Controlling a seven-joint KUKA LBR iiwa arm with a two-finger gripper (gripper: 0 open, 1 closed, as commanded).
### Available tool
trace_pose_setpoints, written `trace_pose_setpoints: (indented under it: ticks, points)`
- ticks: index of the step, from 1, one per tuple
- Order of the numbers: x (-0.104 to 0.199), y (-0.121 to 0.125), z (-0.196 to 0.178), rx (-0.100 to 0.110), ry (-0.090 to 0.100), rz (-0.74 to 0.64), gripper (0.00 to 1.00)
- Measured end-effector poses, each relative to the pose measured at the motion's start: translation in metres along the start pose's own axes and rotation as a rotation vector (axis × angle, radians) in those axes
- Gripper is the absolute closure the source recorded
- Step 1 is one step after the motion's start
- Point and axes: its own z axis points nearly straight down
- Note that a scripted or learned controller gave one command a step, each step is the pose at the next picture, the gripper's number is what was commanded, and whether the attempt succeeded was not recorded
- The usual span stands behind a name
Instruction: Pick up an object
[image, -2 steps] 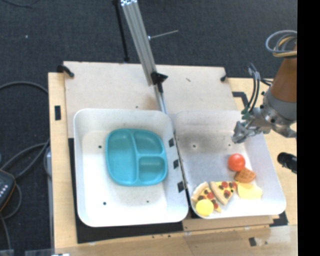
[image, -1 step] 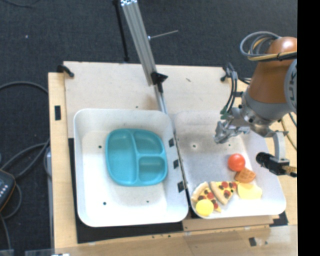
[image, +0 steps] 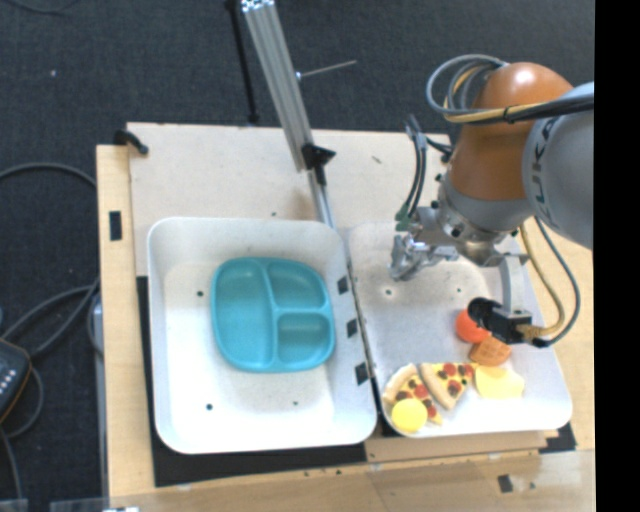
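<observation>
Gripper (image: 408, 255) over right bin (image: 420, 310), nothing between its slightly parted fingers, toy food (image: 455, 380) at lower right, blue plate (image: 272, 313) in left bin (image: 180, 340)

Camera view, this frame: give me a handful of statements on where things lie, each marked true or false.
1. The blue divided plate lies in the left bin. True.
2. The pizza slice lies on the blue divided plate. False: it lies in the right bin, near its front edge.
3. The pincer hangs over the back part of the right bin. True.
4. The yellow round piece sits in the back corner of the left bin. False: it sits at the right bin's front left corner.
5. The pincer holds the orange piece. False: the piece lies apart, near the right bin's right side.
</observation>
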Motion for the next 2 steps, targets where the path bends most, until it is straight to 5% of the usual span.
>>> trace_pose_setpoints:
  ticks: [2]
  points:
    - [0.110, 0.017, -0.001, 0.001, 0.000, -0.002, 1.00]
